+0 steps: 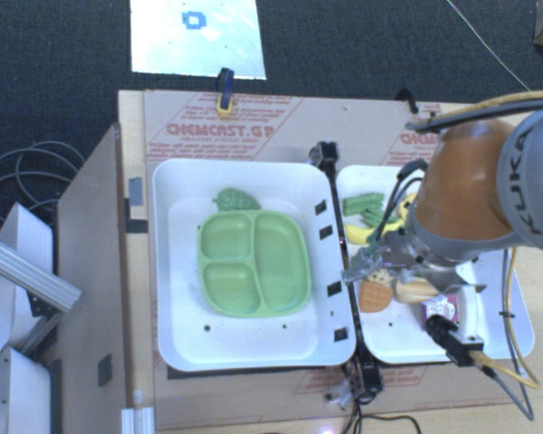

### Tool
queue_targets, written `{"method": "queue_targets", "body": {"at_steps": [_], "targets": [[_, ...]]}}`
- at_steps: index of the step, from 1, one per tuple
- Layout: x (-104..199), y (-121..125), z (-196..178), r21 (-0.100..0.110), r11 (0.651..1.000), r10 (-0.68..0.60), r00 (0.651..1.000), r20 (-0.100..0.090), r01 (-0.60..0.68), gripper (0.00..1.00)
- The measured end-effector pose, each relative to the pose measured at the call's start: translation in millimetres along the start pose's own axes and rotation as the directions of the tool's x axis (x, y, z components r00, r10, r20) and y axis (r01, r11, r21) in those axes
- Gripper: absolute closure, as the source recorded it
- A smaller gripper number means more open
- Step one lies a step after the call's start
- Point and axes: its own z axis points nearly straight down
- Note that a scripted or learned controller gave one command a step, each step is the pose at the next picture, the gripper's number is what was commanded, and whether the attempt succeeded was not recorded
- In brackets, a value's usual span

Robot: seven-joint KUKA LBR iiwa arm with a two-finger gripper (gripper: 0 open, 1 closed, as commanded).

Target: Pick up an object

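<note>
From above, the arm reaches in from the right over the right bin; whether its gripper is clenched or released I cannot tell. Under it lie green beans, a banana, a round cookie and a bread roll. The left bin holds a green divided tray

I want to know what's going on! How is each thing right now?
green divided plate: flat in the left bin, compartments bare
green leafy toy: lying beside the plate's far edge
toy foods: piled in the right bin
arm: hanging over the right bin
</note>
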Motion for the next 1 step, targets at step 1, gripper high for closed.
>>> {"method": "queue_targets", "body": {"at_steps": [1], "targets": [[8.4, 2.6, -13.8, -0.009, 1.0, -0.013, 1.0, -0.005, 0.013, 1.0]]}}
